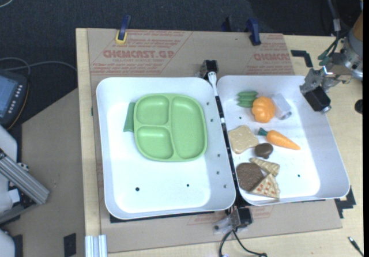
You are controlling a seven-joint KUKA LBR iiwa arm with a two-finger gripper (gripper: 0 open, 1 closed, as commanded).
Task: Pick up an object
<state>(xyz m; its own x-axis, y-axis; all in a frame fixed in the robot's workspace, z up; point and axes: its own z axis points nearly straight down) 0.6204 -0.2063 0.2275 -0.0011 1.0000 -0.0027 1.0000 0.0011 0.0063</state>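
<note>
Pizza slice [268,187] at right bin's [314,165] near end; hand [313,81] above its far corner, openness unclear.

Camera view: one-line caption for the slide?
Gripper hovers by the right bin far corner, toy food inside; green divided tray sits in the left bin.

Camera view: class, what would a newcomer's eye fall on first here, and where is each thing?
A green divided plate sits in the left bin. The right bin holds a cluster of toy food, brightest an orange carrot and a round orange fruit. The gripper hangs over that bin's far right corner.
</note>
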